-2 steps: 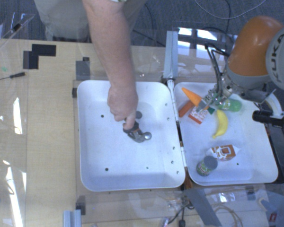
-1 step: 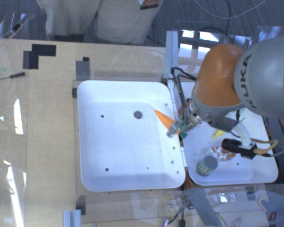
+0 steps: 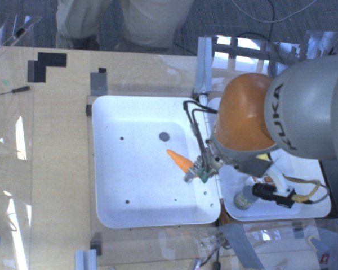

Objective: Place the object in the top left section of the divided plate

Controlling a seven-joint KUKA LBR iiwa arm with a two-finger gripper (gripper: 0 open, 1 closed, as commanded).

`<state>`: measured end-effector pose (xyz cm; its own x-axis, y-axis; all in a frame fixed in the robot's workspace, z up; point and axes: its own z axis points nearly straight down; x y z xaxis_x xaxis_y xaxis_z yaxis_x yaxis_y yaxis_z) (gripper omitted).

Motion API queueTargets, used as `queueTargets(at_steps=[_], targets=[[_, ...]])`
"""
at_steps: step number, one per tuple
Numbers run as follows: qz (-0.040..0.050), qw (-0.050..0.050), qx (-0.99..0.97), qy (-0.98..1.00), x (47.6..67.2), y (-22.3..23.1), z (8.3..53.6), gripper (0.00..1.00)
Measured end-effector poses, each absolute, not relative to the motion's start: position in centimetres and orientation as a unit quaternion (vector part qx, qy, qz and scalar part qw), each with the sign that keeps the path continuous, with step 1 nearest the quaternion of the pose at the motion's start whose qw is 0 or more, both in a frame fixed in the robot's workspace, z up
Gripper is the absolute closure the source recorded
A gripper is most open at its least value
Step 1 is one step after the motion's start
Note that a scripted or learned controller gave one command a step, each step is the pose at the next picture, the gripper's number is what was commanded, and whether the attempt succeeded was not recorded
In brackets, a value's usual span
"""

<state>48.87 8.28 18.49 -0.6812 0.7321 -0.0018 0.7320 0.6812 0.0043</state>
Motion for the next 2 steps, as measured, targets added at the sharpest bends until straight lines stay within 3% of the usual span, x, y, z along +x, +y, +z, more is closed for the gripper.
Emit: queueTargets(at_steps=[1, 2], targets=[[0.0015, 0.001, 0.308, 0.951, 48.7, 17.3, 12.8, 1.0], [0.0026, 0.003, 0.254, 0.967, 48.8, 16.2, 21.1, 1.0]])
